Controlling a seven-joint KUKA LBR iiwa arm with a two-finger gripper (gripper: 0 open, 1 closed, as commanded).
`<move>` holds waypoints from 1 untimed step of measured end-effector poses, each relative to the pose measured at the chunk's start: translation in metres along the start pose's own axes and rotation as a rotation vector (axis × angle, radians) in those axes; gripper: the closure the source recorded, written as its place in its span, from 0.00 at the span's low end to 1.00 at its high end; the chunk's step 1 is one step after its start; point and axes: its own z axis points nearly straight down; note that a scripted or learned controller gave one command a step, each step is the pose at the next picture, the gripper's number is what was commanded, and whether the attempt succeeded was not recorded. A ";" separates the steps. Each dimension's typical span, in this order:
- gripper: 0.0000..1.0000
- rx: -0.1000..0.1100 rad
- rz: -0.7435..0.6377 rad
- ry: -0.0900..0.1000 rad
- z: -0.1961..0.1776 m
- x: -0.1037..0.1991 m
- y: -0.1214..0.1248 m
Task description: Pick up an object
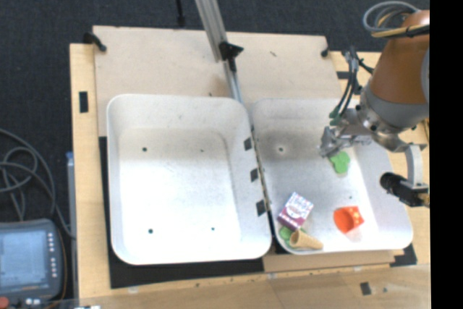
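Lying near the gripper (pixel 334 149): green object (pixel 340 163), orange object (pixel 348 218), purple carton (pixel 295 210).

Arm: you see it enter from the frame's right edge, grey, with its orange band upper right.
Wrist: angled down and leftward.
Gripper (pixel 335 148): right of centre, lowered.

From my seat, the arm (pixel 396 79) runs off the right side, so I can't see most of it. The tool (pixel 335 148) sits low over the right bin (pixel 289 119), and its body covers its tips; I cannot tell how they stand. It also hides the upper part of the green object (pixel 341 163), whose shape I can't make out. The purple-and-white packet (pixel 295 210) carries print too small to read. The screen device (pixel 27 260) at lower left is cut off.
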 end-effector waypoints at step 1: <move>1.00 0.004 -0.005 0.003 -0.003 0.050 0.017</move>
